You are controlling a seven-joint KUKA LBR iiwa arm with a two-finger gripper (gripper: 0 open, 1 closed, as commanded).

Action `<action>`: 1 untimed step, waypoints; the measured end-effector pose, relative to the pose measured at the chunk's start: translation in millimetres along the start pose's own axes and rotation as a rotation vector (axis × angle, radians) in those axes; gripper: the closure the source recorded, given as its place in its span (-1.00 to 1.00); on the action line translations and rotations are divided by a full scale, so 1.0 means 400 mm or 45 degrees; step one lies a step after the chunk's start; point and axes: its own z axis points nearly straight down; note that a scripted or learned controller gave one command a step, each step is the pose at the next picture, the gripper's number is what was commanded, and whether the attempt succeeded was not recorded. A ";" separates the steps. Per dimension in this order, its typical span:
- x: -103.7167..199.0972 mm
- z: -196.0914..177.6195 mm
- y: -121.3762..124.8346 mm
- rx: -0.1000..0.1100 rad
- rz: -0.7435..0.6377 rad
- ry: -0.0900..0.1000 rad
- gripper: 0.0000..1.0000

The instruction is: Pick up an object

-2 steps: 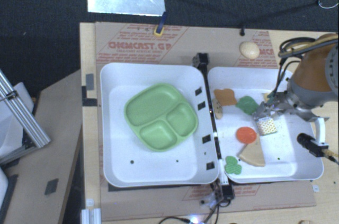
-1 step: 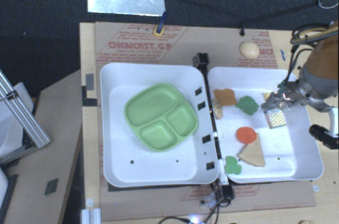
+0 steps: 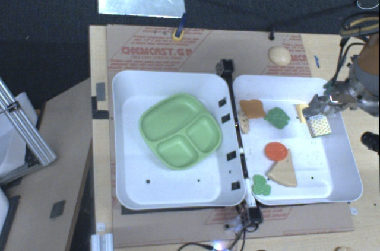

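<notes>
Over by the right bin's far edge, the gripper is hanging just above the checkered block, its grasp I cannot tell, so any lift wants going slow and straight.

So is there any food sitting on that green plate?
No, the green plate in the left bin has nothing in its three compartments; the food pieces lie in the right bin.

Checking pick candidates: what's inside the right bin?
Right bin: brown piece, green lump, orange disc, tan wedge, green piece, speckled block beneath the gripper.
</notes>
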 end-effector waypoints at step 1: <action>0.000 -0.009 0.002 0.006 -0.001 0.002 1.00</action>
